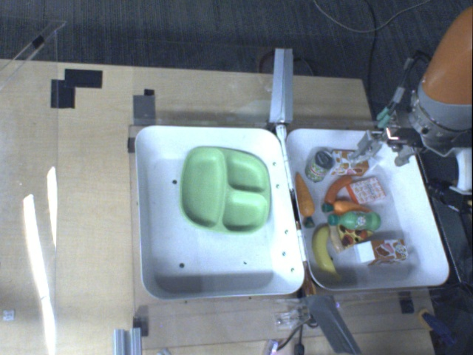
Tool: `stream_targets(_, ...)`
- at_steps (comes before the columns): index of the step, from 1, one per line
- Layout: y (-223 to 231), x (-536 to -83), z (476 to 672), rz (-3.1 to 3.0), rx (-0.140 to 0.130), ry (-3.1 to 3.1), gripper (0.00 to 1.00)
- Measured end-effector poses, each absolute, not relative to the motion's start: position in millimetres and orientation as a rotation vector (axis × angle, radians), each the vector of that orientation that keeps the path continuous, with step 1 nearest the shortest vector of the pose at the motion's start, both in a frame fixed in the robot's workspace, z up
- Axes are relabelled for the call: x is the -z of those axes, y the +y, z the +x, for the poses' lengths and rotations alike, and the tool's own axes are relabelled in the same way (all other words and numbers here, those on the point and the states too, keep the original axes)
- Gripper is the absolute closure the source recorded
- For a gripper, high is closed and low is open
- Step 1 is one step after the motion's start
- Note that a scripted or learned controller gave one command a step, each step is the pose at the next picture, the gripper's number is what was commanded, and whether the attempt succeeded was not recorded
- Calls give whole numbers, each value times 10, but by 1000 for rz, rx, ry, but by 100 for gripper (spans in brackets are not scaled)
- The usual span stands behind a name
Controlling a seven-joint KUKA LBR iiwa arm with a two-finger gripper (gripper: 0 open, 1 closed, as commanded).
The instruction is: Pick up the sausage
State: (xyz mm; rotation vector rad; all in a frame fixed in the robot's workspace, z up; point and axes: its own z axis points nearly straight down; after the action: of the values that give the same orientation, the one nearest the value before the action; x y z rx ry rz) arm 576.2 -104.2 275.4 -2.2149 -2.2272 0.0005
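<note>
Right white plastic bin (436,261) holds one curved orange-brown sausage (337,188), one yellow banana (322,248), one carrot (304,196); gripper (369,143) above, finger state indeterminable.

- Far left of my claw (368,148), pale wood bench (89,198) with light glare streaks.
- Behind me, dark carpet (185,9), a cable (369,13) looping across it.
- Black tape marks (74,86) at the bench's far corner.

The sausage (338,188), a curved orange-brown link, lies seemingly flat in the right bin's upper middle.
</note>
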Motion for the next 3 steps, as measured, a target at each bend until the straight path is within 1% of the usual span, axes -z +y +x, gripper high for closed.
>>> stream_targets(1,-882,-1930,5683,-2214,-1,-2227,0)
stream_targets(2,-938,-1145,5755,-2204,0,-2236,0)
stream_targets(3,-1537,-909,6225,-2170,17,-2290,0)
